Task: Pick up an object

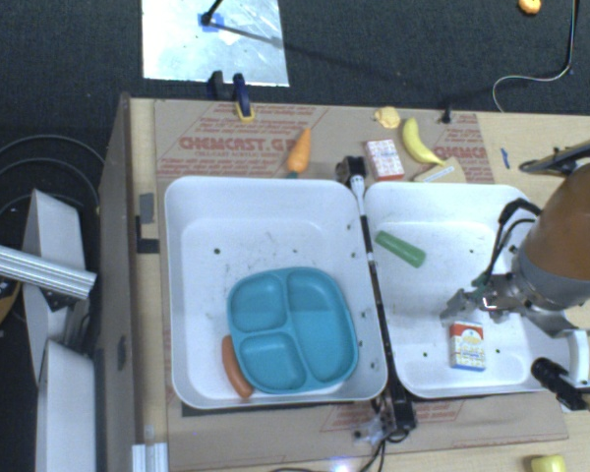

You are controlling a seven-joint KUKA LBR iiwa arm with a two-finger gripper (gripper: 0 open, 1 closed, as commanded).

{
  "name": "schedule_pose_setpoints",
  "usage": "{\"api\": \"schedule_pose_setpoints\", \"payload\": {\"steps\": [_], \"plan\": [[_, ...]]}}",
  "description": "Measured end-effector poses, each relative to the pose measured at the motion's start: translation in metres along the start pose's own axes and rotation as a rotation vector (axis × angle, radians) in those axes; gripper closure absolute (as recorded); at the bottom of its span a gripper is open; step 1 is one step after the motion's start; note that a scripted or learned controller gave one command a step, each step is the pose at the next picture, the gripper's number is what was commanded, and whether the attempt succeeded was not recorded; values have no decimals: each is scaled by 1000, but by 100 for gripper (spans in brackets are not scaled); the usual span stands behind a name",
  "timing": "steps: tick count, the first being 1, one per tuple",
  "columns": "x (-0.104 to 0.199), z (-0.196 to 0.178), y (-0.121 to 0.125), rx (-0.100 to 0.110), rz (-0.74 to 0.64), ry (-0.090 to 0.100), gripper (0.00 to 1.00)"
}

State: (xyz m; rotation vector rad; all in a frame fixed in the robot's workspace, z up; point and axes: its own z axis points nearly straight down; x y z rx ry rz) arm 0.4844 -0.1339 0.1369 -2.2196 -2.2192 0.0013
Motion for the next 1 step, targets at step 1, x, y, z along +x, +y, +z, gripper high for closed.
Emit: {"api": "schedule_pose_setpoints", "payload": {"steps": [1], "plan": [[7,51,4,-12,2,-9,0]]}}
